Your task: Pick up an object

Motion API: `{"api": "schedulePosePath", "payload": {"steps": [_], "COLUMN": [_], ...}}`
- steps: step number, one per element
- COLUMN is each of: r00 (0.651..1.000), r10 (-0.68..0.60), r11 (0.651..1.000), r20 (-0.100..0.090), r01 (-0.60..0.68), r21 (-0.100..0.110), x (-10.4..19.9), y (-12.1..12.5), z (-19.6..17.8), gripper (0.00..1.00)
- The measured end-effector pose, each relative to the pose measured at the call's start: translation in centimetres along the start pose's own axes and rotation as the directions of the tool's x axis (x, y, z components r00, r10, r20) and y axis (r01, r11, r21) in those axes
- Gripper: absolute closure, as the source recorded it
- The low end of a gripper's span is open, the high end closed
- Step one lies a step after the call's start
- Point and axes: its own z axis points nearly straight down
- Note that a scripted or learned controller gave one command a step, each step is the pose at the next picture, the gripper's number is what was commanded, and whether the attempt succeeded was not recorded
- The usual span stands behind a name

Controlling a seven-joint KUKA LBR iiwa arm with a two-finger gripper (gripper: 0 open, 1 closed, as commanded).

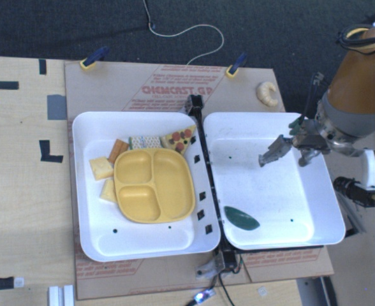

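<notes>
My gripper [288, 157] hangs over the upper right of the right bin [315, 231], open, with nothing between its fingers [270, 153]. A dark green flat object [242, 218] lies near that bin's front edge, well below and left of the gripper. In the left bin [85, 234] a yellow divided plate [154, 185] takes up the middle. Around its upper left lie tan squares [101, 168], an orange-brown piece [117, 149] and some patterned items [181, 138].
A cream ring-like object [268, 93] rests on the cardboard sheet behind the right bin. Blue and yellow clamps [236, 63] hold the cardboard's back edge. A cable [187, 34] loops across the dark floor beyond. A black divider [203, 171] separates the bins.
</notes>
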Motion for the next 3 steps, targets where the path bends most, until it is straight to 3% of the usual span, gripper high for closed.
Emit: {"api": "schedulePosePath", "payload": {"steps": [1,3], "r00": [1.000,1.000], "r10": [-0.003,-0.003], "r11": [1.000,1.000], "r20": [0.002,0.001], "r01": [0.003,0.003], "r21": [-0.012,-0.004], "x": [0.0,1.6], "y": [0.2,0.0], "z": [-0.6,11.7], "gripper": [0.00,0.00]}}
